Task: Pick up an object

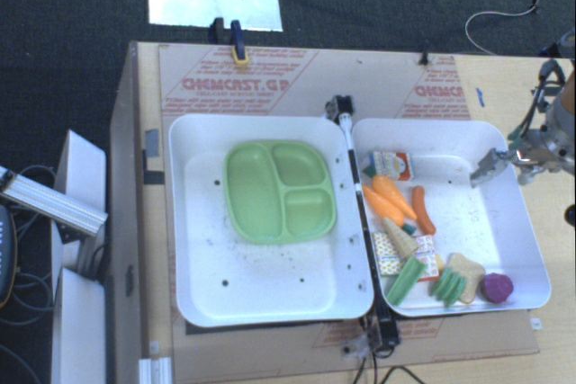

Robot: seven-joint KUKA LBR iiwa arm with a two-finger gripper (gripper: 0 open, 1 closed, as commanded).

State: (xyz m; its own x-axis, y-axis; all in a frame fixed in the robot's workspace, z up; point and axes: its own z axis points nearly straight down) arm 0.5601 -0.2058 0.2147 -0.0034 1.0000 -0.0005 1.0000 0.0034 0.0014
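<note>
Two bins, one arm poised above the toy food.
Gripper point(490, 166) hangs over the right bin's point(531, 261) far right edge, its fingers' spread impossible to tell, nothing held; next it must descend on the carrots point(389, 198) clustered left.

Green tray point(277, 192) in left bin point(198, 220); toys point(405, 229) right.

One camera looks down at a slant from above the bench point(297, 72), taking in both white bins point(202, 193) whole
</note>
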